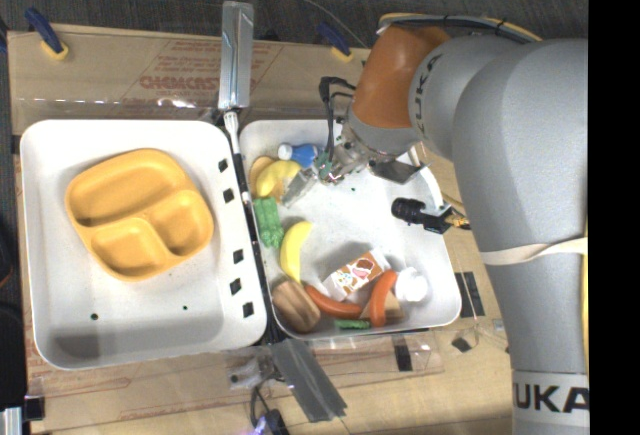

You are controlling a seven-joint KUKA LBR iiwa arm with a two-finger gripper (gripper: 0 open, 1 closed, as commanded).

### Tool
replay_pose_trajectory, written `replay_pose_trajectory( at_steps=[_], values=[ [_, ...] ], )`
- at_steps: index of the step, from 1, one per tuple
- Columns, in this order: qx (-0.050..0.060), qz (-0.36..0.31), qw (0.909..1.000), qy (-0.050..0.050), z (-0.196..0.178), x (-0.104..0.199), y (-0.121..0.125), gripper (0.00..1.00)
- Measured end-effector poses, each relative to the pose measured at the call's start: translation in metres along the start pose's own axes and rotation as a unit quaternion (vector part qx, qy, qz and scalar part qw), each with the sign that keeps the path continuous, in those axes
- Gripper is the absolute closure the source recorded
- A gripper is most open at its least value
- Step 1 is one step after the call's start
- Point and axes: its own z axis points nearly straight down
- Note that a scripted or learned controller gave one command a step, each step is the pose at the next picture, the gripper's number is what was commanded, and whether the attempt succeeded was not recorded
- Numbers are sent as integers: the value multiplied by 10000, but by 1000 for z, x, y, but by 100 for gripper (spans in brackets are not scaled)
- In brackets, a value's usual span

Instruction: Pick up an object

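My claw [328, 166]: grip state I cannot tell | blue-capped bottle [297, 155] just left of it | banana [293, 250] below | orange tray [140, 213] far left

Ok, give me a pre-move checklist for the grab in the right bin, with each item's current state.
1. Gripper is over the right bin: ok, it sits at the bin's far left corner.
2. Something is within reach beneath it: ok, a blue and white object and a yellow piece lie right there.
3. Finger opening: cannot tell, the wrist hides it.
4. An object is already held: cannot tell.
5. Room from the bin wall: not ok, the gripper is close to the divider and the far rim.
6. Left bin can be ignored: ok, its yellow tray lies well away.
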Motion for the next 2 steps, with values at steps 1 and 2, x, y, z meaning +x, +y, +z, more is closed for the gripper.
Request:
replay_pose_trajectory(
  at_steps=[1,2],
  values=[
    [-175,-984,9949,-133,-108,42,36,0],
    [-152,-979,9950,-119,-105,42,35,0]
  ],
)
